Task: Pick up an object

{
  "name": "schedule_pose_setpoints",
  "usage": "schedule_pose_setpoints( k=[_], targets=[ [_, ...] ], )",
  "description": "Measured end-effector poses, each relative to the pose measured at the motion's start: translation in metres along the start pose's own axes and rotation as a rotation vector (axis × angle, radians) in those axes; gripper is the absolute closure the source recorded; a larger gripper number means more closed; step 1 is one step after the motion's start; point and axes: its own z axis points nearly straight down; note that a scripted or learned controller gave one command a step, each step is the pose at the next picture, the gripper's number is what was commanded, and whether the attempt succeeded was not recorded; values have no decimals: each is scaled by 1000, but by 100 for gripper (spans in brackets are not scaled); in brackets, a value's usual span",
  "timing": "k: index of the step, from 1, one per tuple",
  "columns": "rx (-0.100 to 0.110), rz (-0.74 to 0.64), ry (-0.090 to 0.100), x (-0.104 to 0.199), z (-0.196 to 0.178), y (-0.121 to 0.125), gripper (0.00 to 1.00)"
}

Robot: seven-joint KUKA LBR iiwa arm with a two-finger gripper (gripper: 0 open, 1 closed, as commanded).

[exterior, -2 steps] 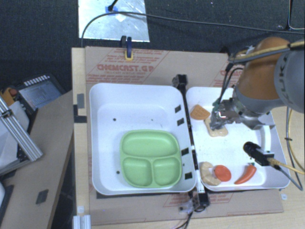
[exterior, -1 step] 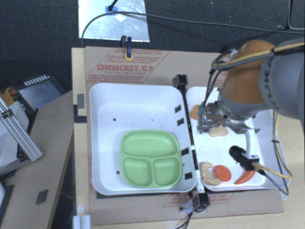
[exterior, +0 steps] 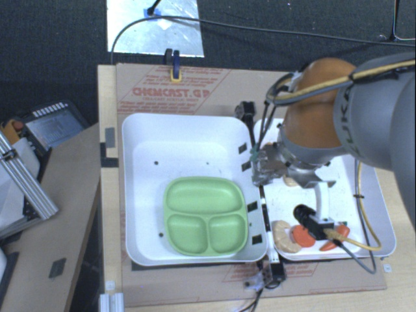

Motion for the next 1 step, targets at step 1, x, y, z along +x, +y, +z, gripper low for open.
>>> schedule_pose_setpoints(
  k=[1],
  targets=[
    [-2, 0, 0, 44, -10, -9, 100]
  ],
)
